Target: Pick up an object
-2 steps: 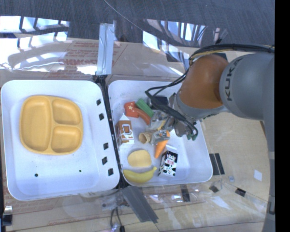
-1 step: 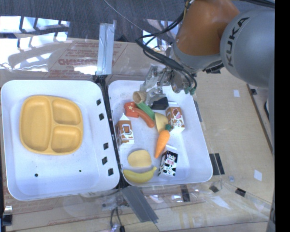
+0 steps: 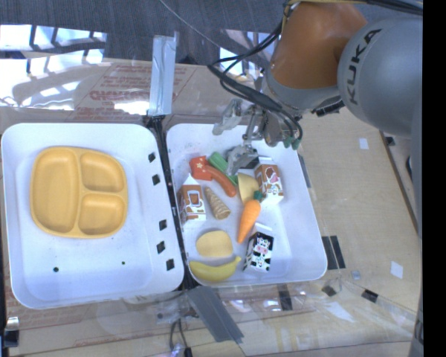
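From my remote seat I see a bench wrapped in shiny reflective sheeting with a strip of brown printed cardboard (image 3: 126, 88) along the back, and dark grey carpet beyond it. Two shallow white plastic bins sit side by side; the right-hand bin (image 3: 297, 236) lies directly under the claw, the left-hand bin (image 3: 15, 199) well off to the claw's left in my view.

The grey arm with its orange band (image 3: 312, 39) puts the claw (image 3: 241, 155) low over the back of the right bin. I cannot tell whether it is wide, narrow or holding anything.

Just beside the claw tip, on its left, are a green toy vegetable (image 3: 219, 162) and a red toy pepper (image 3: 208, 171). Touching close below it is a pale yellow wedge (image 3: 246, 187), with a small brown-and-white carton (image 3: 270, 181) to its right. Nearer me lie an orange toy carrot (image 3: 248, 219), a tan waffle cone (image 3: 217, 203), a second brown-and-white carton (image 3: 192, 203), a black-and-white cow-print carton (image 3: 261, 252), a round pale yellow piece (image 3: 213, 243) and a yellow toy banana (image 3: 212, 269).

Count: three cartons, one of each other toy. The left bin holds one yellow three-compartment plastic tray (image 3: 79, 192).
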`<state>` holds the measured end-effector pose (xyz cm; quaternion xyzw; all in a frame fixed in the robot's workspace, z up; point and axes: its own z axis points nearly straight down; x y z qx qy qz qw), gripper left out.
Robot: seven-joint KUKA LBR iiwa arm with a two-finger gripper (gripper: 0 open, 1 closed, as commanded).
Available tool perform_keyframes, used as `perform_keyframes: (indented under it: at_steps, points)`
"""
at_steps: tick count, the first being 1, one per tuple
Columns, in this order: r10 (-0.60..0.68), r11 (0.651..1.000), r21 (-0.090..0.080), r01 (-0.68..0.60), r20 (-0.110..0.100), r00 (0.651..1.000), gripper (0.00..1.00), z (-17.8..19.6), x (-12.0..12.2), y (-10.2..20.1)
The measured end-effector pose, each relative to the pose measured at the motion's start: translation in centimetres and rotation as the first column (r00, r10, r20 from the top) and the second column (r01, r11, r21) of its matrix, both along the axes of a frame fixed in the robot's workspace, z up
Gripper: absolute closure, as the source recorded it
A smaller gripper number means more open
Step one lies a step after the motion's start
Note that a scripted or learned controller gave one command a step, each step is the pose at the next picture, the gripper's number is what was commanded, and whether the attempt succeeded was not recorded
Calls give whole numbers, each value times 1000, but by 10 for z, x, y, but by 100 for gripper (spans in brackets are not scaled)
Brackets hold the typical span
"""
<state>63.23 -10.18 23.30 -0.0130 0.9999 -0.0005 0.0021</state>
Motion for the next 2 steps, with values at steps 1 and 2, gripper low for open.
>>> perform_keyframes:
  at_steps: [1, 2]
  points:
    - [-76, 997, 0, 76, 10, 997, 0, -125, -22, -23]
    - [-235, 972, 1, 235, 34, 971, 0, -128, -38, -9]
